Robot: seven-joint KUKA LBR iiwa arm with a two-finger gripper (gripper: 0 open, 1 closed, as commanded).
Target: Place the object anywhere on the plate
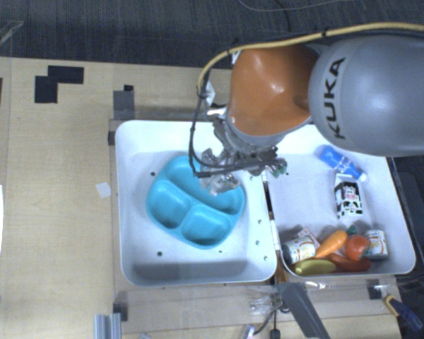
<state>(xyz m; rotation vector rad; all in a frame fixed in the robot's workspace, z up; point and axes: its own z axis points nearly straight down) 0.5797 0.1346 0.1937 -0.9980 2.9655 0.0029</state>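
blue plastic, a plate [191, 210] with three compartments, lies in the left bin [138, 210], nearer that bin's right wall than its left. the gripper [222, 179] hangs over the plate's upper right compartment, close to the rim on the side facing the divider between the bins. something small and pale shows just under it, but whether that is the object or part of the gripper is too blurred to say, and i cannot tell how the gripper stands, spread or closed.

the relation that matters: the plate lies directly beneath and stretches away toward the bin's lower left, its long axis running on that diagonal. in my judgement any release here would land on the plate, though close to its edge.

the right bin [304, 189] carries a carrot [331, 244], a small can [302, 247], a blue bottle [338, 159] and other groceries, mostly along its near edge.
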